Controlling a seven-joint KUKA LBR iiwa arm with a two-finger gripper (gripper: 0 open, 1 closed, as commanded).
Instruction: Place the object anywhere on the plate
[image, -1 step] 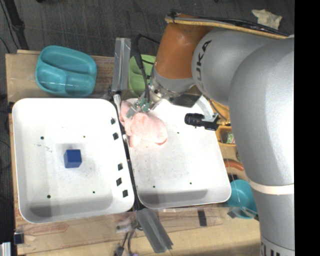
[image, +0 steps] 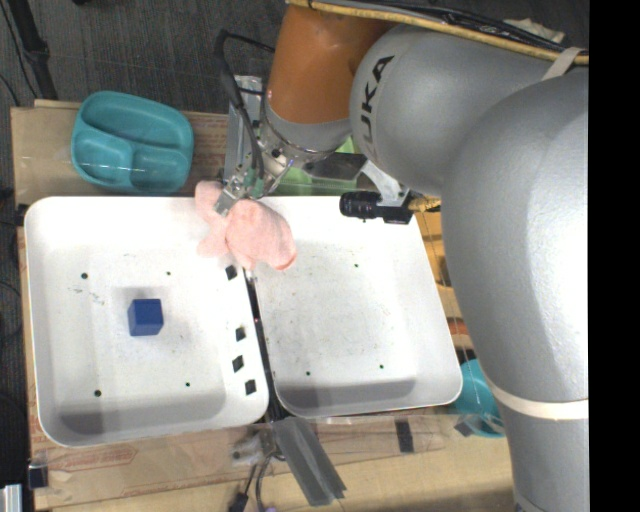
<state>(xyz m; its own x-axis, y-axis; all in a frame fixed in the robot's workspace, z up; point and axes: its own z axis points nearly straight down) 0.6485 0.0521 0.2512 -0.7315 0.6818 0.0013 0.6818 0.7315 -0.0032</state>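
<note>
A pink soft object hangs over the divide between the two white bins, at their far edge. My gripper comes down from the orange-banded wrist and is shut on the object's top, with pink material showing on both sides of the fingertips. The teal divided plate lies on the bench beyond the left bin's far left corner, to the left of the gripper and apart from it.
A blue cube sits in the left bin. The right bin lies under the arm. The big grey arm body covers the right side. A green item peeks out behind the wrist.
</note>
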